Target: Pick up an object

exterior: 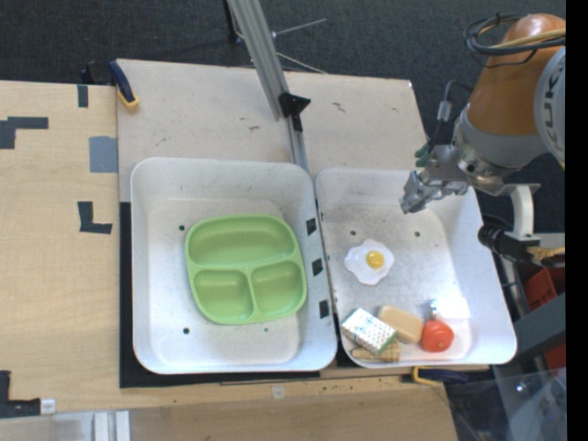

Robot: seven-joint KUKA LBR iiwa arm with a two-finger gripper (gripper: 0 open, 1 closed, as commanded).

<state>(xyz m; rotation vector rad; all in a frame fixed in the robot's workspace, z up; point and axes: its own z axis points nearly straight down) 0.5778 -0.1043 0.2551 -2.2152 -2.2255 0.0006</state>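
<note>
Gripper (415, 197) hovering over right bin (487, 324), finger state unclear, fried egg (369, 262), tomato (437, 336) lying below, green plate (245, 268) sitting in left bin (152, 338)

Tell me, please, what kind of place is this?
Probably a robotics lab bench set up for grasping trials: a robot arm reaches over two white bins, which hold toy items such as a fried egg, a tomato and a green divided plate.

Below the gripper (415, 197) we see bare bin floor; the fried egg (369, 262) lies nearest, well apart.
</note>
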